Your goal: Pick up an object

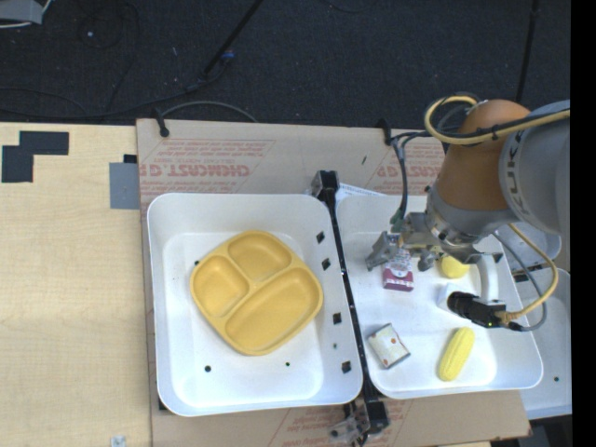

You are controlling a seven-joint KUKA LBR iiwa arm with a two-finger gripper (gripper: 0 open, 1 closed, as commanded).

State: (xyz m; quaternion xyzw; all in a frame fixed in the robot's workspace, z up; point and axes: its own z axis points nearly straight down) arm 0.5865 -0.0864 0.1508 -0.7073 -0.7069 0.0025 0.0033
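The left bin (158, 296) holds a compartment tray (257, 291) at its centre, while the right bin (419, 319) holds a small carton (399, 277) just before the tool (399, 252), a round item (453, 267) to that carton's right, and a flat box (388, 345) left of a corn cob (455, 353) near the front wall.

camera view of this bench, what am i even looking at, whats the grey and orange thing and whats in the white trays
This is a single camera fixed above a bench, looking down at a slant. The grey and orange machine on the right is a robot arm. Its gripper, the part meant to pick things up, hangs low over the right bin.

The left bin holds a yellow divided plate. In the right bin lie a yellow corn cob, a small white box, a small yellow piece and a small red and white item right at the gripper. I cannot tell whether the gripper has hold of that item.
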